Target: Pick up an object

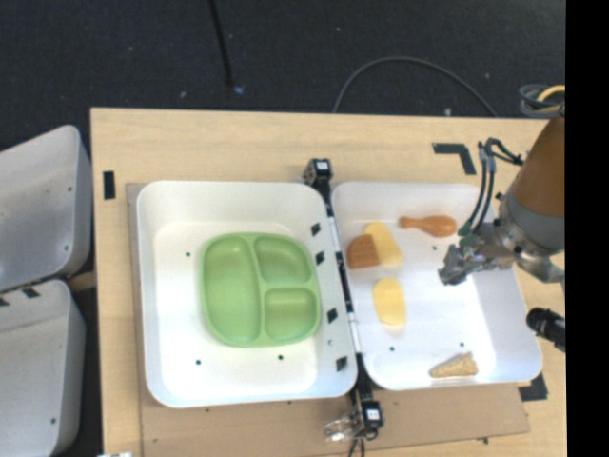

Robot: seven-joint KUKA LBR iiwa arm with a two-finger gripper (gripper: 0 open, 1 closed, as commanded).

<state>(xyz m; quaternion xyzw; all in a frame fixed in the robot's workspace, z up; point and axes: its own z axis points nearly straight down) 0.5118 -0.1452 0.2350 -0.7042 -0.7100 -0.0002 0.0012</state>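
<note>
1. A green divided plate is seen lying flat in the left bin, far to the left of the jaws; three compartments are visible in it.
2. A row of black clips is seen along the seam where the two bins meet, between the plate and the food items.
3. A brown and yellow bread-like piece is seen in the right bin, to the left of the jaws and at about their level, close to the bin's left wall.
4. A pale yellow oblong item is seen lying just below the bread-like piece, left of the jaws and lower in the view.
5. An orange drumstick-shaped item is seen lying just above and slightly left of the jaws, apart from them.
6. The jaws are seen low over the bin's white floor, on the grey arm that reaches in from the right; nothing is seen between them, and whether they are spread or pressed together cannot be told.
7. A tan wedge-shaped item is seen near the front wall of the right bin, well below the jaws.
8. Both bins are carried by the wooden table.
</note>
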